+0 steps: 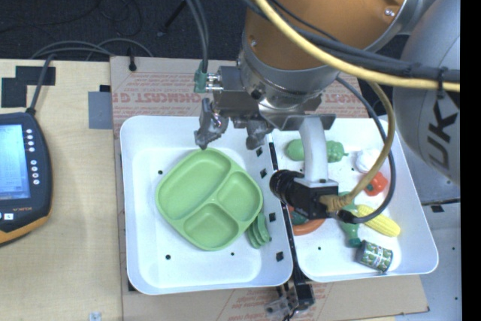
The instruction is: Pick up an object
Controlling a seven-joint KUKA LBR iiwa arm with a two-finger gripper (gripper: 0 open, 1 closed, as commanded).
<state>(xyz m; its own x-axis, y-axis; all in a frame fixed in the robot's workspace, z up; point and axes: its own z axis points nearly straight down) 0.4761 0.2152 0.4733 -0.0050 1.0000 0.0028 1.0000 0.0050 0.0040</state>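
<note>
two white bins sit side by side; the left bin (143, 252) holds one green plate (207, 199) with three compartments, lying flat near its middle, and one small ridged green piece (259, 231) tucked against the plate's right edge; the gripper (228, 139) hangs over the far side of this bin, its two fingers (204, 133) spread apart with nothing between them, one tip just above the plate's far rim, the other near the wall between the bins; the right bin (417, 255) holds seven things: one green vegetable (333, 152) at the far side, one white piece (367, 159) just beside it, one orange-red piece (377, 183), one yellow corn cob (381, 224), one small green piece (353, 240), one can (373, 256) on its side near the front, and one orange-red disc (307, 226), partly hidden; one handheld pendant (16, 173) lies on the bench, well left of the bins
</note>
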